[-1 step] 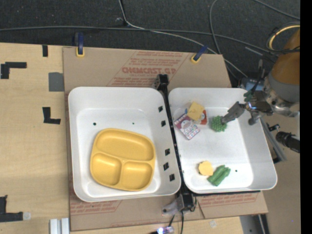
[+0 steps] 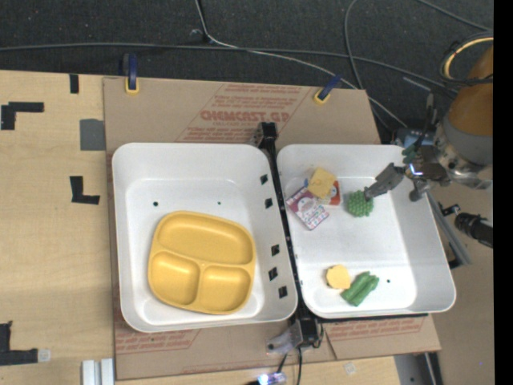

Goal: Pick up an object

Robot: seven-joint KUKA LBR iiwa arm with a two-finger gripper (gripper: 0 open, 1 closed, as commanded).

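Note:
The right bin holds several small items. A bumpy green piece lies near its back middle. Left of it sit a yellow block and a pink and white packet. By the front wall are a yellow round piece and a green oblong toy. My gripper hangs over the bin's back right and is open. Its left finger points down toward the bumpy green piece, just short of it. Nothing sits between the fingers.
The left bin holds a yellow divided plate. A black hinge strip runs between the bins. Both bins rest on a cardboard sheet clipped at the back. Cables cross the dark floor behind.

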